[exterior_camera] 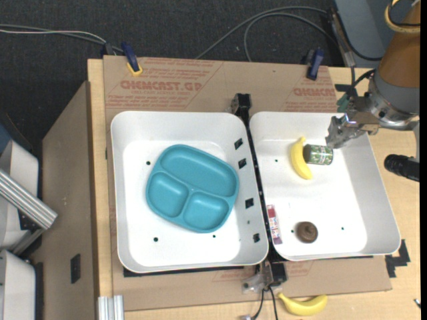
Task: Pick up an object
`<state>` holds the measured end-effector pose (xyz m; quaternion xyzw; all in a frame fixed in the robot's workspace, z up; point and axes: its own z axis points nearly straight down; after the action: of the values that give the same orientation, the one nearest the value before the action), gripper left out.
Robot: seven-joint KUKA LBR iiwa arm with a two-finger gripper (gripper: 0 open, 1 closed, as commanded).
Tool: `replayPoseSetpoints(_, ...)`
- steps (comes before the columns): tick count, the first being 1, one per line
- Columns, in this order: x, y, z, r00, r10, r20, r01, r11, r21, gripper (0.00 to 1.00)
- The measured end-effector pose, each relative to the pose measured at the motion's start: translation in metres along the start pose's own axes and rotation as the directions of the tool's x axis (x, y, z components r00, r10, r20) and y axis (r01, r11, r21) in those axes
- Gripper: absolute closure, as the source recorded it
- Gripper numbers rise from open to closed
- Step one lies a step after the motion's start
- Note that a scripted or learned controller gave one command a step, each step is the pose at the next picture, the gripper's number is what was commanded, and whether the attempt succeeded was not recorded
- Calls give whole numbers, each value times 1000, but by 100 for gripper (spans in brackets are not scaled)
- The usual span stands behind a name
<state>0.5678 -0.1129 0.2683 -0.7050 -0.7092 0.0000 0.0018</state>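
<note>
Approach step: gripper (340,133) hung over right white bin (373,199), just beside small green-labelled can (319,155), which touched yellow banana (299,159). Finger state: cannot tell, nothing visibly held. Next move probably needed descent centred on can.

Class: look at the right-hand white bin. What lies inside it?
Inside the right-hand white bin lie a yellow banana, a small green can touching it, and a round brown object. The gripper hovers above the can, covering some floor.
</note>
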Motion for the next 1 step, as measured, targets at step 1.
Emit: replayPoseSetpoints(1, 61, -5, 14, 1000, 0, 0, 0, 1000, 1, 100)
